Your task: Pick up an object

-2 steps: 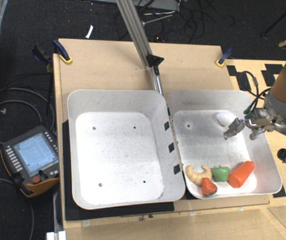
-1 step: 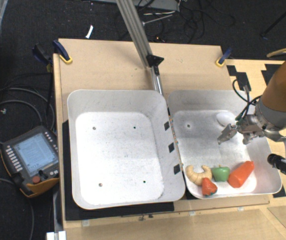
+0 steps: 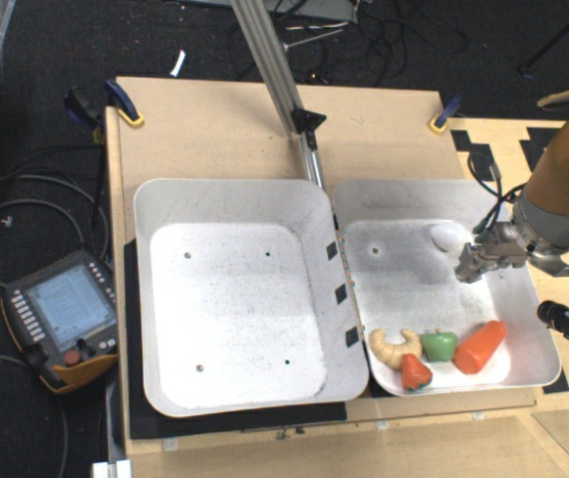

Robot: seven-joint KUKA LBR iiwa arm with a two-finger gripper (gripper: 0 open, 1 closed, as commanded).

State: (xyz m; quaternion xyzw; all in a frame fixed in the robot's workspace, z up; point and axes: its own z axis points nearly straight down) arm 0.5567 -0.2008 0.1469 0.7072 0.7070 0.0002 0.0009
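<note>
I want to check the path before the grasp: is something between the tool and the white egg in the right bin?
Nothing visible is in the way. The tool is just beside the white egg. The other items lie along the near edge of the right bin, away from this path.

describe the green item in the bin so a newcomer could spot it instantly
Start at the right bin and look along its near edge, where four small objects huddle. The green toy pepper sits mid-row, between the curled beige piece and the big orange piece, just above a small red one. It is the only green thing there.
</note>
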